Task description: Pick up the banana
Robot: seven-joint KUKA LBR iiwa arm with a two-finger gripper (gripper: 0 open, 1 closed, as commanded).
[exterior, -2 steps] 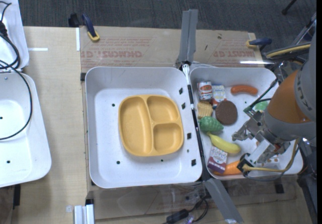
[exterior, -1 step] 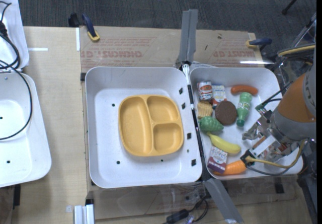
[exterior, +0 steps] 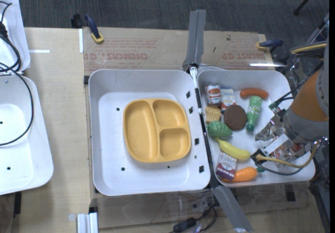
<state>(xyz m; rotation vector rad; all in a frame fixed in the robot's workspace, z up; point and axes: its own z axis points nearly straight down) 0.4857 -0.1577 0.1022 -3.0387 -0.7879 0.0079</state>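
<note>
Two shallow white bins side by side on the table. The left bin holds a yellow three-compartment tray near its centre. The right bin holds toy foods: the banana lies slantwise in the bin's near half, left of centre, just below a green vegetable and just above a small packet and a carrot at the near edge. A brown round patty and a green bottle sit mid-bin; a sausage and small boxes lie toward the far edge. The arm enters at the bin's right edge; the claw sits low over the bin's right side, apart from the banana. Whether the claw is wide or narrow cannot be told.
</note>
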